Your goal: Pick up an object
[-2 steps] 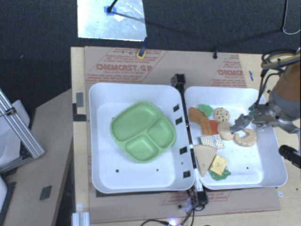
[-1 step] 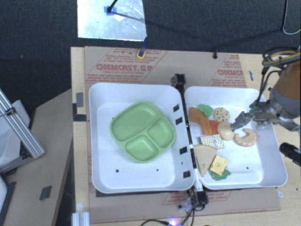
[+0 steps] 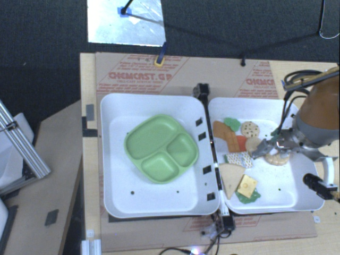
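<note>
Far left, a metal frame [image 3: 21, 147] and a lower side surface sit off the table [image 3: 90, 78]. On the table's cardboard sheet [image 3: 143, 73], the left bin [image 3: 111, 142] carries one green divided plate [image 3: 161, 148], lying flat and tilted diagonal, nothing else in it. A divider with black clips [image 3: 204, 137] runs between the bins. The right bin [image 3: 287, 195] has all the candidate objects, clustered in its left half: an orange strip [image 3: 226, 135] lying diagonal, long axis upper left to lower right, with a green leaf piece [image 3: 232, 123] at its top; a round cookie [image 3: 249, 128] just right of that; a patterned flat piece [image 3: 240, 159] below; a tan bread wedge [image 3: 229, 177] under it; a yellow cheese block [image 3: 247, 185] on a green leaf near the front. A pale round pastry [image 3: 276, 159] sits right of centre, directly at the claw [image 3: 265, 149]. The arm comes in from the right, orange band over the right bin, claw low over the bin floor and pointing left. Finger state: cannot tell, too blurred and partly hidden by the wrist; nothing seen held. Key relation: nearest things are the pastry, touching or just beneath the claw, and the patterned piece just to its left and slightly nearer the front; the orange strip and cookie lie left and a bit toward the back. Judgement: grasp attempt in progress or about to start, nothing lifted yet; the crowding on the left side risks nudging neighbours.
</note>
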Motion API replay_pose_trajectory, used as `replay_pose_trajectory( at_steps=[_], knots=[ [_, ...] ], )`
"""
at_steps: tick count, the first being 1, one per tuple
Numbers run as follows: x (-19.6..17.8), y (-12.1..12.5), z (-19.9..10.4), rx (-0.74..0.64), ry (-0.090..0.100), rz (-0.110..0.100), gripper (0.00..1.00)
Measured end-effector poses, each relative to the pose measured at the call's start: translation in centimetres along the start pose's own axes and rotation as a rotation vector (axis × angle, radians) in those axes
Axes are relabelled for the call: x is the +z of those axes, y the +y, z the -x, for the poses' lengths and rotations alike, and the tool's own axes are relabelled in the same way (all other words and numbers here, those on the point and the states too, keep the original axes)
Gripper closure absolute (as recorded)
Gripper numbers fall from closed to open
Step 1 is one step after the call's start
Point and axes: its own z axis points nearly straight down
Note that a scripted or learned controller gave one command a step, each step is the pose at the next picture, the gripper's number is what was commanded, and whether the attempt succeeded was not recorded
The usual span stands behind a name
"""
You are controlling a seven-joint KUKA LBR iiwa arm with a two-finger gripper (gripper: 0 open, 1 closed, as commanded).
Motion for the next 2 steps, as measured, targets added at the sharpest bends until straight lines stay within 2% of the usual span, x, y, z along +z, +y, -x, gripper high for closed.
replay_pose_trajectory(
  at_steps=[1,2],
  knots=[
    [5.97,-0.10,0.20,0.002,0.001,0.006,0.00],
    [6.14,0.15,0.18,0.000,0.001,0.008,0.00]
  ],
)
